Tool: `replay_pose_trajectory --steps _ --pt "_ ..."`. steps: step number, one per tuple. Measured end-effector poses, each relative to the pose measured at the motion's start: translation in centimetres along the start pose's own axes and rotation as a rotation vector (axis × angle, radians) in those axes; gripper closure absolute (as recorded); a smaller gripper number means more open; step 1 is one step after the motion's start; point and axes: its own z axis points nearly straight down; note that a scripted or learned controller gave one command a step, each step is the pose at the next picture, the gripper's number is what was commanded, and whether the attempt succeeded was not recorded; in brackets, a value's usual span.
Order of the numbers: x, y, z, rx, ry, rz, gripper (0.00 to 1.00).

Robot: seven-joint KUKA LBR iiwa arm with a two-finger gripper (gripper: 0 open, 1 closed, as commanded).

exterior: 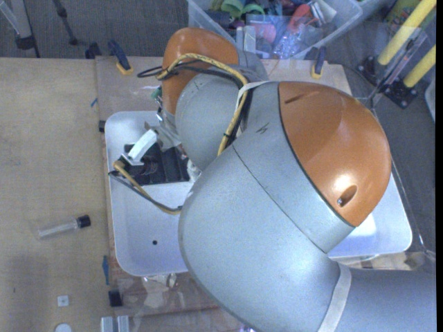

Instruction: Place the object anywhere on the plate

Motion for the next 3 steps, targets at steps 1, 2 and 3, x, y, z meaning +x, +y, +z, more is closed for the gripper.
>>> replay_pose_trajectory --steps 1,2,3 --pt "0.6 0.0 0.1 0.007 0.005 0.366 0.00" --pt "-6.0 -4.0 -0.1 0.001 0.002 -0.025 0.00" --pt "-9.1 -6.1 0.0 0.004 0.005 0.391 0.00"
